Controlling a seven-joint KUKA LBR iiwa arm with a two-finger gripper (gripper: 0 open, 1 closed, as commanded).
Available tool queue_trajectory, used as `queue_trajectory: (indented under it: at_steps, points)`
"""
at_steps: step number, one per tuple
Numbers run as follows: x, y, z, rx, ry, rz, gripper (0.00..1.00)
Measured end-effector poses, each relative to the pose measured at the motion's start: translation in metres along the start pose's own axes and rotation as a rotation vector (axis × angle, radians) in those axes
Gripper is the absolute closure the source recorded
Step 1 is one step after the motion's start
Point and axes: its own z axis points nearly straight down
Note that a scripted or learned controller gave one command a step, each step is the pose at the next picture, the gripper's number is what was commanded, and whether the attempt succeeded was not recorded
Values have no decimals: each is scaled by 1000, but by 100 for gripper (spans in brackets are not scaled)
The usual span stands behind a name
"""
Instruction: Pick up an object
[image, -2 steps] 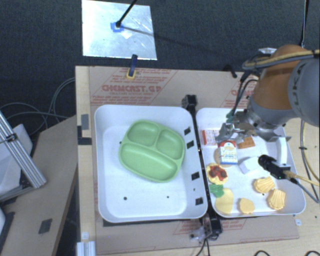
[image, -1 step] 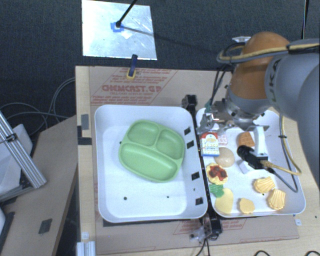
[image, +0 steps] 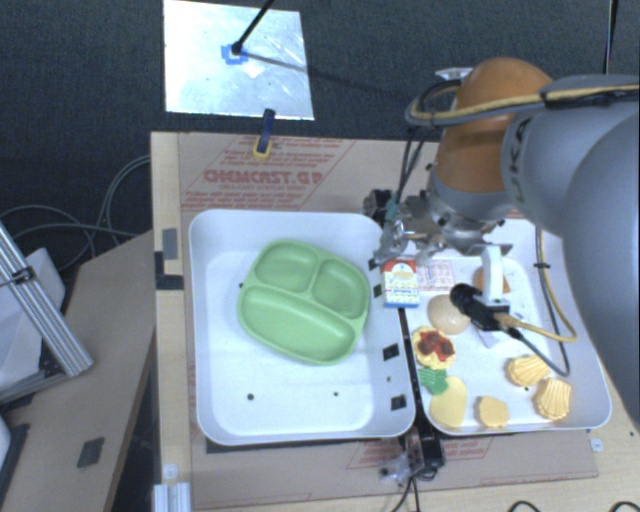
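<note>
The arm (image: 575, 150) is grey and rounded, with an orange band (image: 490, 120) above the wrist and looping dark cables.

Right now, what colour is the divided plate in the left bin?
The divided plate is light green, plain with no pattern, seen clearly in the camera view.

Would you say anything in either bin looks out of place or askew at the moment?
Slightly. The small carton sits at the inner edge of the right bin, seemingly overlapping the divide between bins. The green divided plate lies skewed in the left bin. Nothing looks spilled or damaged.
</note>
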Motion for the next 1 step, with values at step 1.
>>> queue_trajectory:
  at_steps: [1]
  points:
    - [-4,14,-2,-1,0,1,100]
